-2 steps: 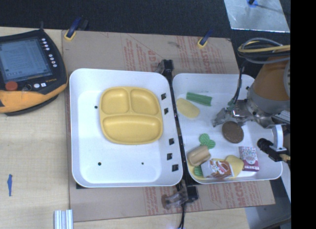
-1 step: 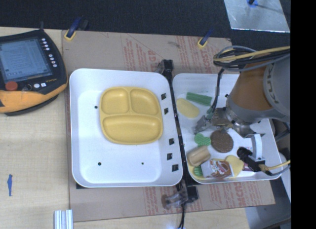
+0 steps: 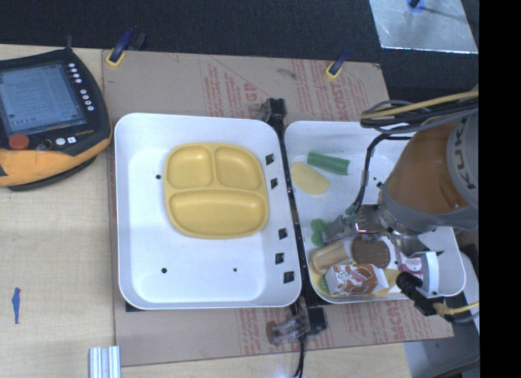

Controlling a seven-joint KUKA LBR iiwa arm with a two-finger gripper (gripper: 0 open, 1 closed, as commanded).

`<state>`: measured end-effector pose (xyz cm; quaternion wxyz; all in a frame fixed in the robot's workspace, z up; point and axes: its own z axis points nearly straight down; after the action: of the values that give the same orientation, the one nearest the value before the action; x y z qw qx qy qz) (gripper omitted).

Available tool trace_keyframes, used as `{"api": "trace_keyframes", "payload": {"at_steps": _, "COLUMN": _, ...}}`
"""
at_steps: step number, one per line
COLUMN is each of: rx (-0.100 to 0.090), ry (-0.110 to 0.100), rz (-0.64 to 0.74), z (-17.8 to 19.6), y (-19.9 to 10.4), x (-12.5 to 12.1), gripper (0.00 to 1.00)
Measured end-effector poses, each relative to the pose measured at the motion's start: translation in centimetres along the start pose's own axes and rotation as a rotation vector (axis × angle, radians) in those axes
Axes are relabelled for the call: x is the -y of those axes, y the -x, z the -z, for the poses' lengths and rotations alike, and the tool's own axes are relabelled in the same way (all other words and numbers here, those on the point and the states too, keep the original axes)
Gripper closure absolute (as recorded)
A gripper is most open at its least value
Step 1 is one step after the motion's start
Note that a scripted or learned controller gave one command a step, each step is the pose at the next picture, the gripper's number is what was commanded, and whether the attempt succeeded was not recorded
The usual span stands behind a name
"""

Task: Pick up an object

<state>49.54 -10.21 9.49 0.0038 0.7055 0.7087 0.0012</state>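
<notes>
The gripper (image 3: 368, 242) hangs low over the near half of the right bin (image 3: 303, 136), above a clutter of objects: a tan cylinder (image 3: 329, 255) just to its left, a printed packet (image 3: 355, 279) on its near side. A pale yellow piece (image 3: 310, 178) and a green stick (image 3: 328, 162) lie farther off. Whether anything is gripped cannot be told. The left bin (image 3: 138, 230) bears a yellow divided plate (image 3: 216, 190). A teach pendant (image 3: 47, 116) lies on the bench's far left.

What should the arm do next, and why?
Probably lower straight down a little. The gripper hangs over the crowded near end of the right bin, above a brown round object and a tan cylinder, and nothing shows between its fingers.
</notes>
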Motion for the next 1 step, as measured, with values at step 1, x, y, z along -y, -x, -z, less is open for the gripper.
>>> {"api": "trace_keyframes", "payload": {"at_steps": 1, "rx": -0.001, "ry": -0.004, "rz": 0.001, "z": -0.05, "y": -0.48, "x": -2.15, "gripper": 0.0}}
